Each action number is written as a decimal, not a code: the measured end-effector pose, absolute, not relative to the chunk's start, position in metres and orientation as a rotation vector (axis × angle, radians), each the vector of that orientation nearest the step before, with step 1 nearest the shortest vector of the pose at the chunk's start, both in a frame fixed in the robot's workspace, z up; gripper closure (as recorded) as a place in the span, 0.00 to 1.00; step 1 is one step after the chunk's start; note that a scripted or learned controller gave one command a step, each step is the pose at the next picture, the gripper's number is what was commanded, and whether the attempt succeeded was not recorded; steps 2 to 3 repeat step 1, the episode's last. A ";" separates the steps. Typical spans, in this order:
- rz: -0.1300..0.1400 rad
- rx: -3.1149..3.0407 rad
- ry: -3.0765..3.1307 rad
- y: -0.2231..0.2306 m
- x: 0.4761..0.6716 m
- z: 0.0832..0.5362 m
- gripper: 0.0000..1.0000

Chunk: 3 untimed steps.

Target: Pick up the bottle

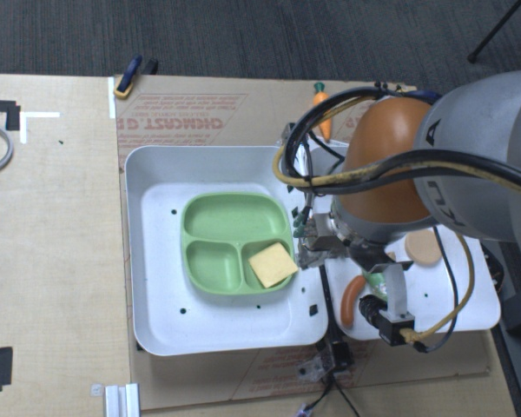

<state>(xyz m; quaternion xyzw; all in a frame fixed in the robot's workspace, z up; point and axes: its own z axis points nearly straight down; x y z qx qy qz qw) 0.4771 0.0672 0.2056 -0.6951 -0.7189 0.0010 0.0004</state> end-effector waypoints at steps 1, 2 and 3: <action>0.003 -2.364 -2.068 0.116 0.477 0.201 1.00; 0.003 -2.364 -2.068 0.116 0.477 0.201 1.00; 0.003 -2.364 -2.068 0.116 0.477 0.201 1.00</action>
